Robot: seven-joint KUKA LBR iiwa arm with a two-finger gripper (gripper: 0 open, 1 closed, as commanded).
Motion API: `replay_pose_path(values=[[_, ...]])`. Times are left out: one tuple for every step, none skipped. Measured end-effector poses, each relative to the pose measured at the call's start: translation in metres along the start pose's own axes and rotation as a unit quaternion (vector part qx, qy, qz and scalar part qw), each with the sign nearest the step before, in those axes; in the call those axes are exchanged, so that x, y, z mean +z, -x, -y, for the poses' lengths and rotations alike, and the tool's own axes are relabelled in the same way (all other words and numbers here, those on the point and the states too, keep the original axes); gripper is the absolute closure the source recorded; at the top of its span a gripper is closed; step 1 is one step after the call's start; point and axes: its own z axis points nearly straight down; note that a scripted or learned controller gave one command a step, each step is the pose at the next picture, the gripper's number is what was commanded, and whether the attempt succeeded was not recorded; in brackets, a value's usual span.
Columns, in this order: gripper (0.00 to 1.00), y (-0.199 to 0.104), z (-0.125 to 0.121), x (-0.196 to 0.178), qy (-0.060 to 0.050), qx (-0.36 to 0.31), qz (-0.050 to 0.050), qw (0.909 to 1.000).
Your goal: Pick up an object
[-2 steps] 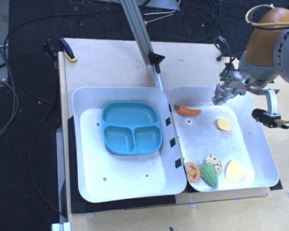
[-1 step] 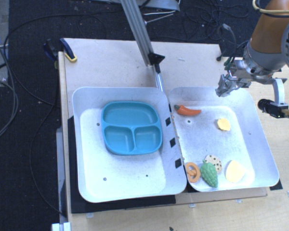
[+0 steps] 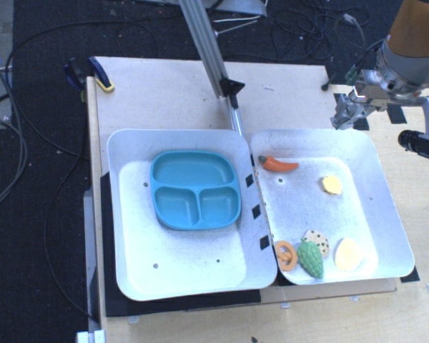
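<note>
The right white bin [image 3: 386, 213] holds several small toy foods: an orange carrot [image 3: 279, 165] at its far left, a small yellow piece [image 3: 332, 185] in the middle, and near the front a pretzel [image 3: 286, 255], a spotted cookie [image 3: 317, 240], a green bumpy piece [image 3: 311, 259] and a pale yellow round piece [image 3: 347, 254]. My gripper [image 3: 347, 116] hangs above the bin's far right corner, well apart from all of them, with nothing seen in it.
The left white bin [image 3: 129, 263] bears a blue three-compartment tray [image 3: 196, 189]. A slanted metal pole [image 3: 204, 34] rises from between the bins at the back. A yellow-tipped tool [image 3: 100, 77] lies at the bench's far left corner.
</note>
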Motion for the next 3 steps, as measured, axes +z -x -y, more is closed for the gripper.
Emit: replay_pose_path(values=[[1.00, -0.051, 0.013, 0.020, -0.005, -0.002, -0.002, 1.0000], [1.00, -0.112, 0.028, 0.033, -0.005, -0.002, -0.002, 1.0000], [1.00, -0.174, 0.035, 0.045, -0.005, -0.002, -0.001, 1.0000]])
